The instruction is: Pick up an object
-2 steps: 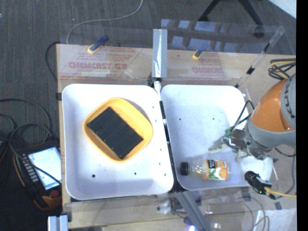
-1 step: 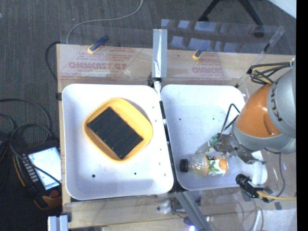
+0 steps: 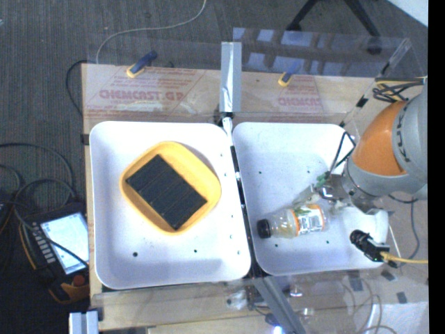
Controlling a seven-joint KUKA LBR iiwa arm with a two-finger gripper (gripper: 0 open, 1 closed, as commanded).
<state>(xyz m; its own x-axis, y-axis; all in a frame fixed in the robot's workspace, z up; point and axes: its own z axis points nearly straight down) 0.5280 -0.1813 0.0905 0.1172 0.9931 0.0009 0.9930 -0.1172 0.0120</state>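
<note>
Two white bins: left bin, right bin. One yellow dish with dark ribbed insert, left. One clear bottle, black cap, orange label, unreadable, lying in right bin. Gripper just above bottle. "CHEMCAST GP" on board behind.

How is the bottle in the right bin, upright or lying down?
Lying down. The bottle rests on its side, with its dark cap pointing toward the left bin.
</note>
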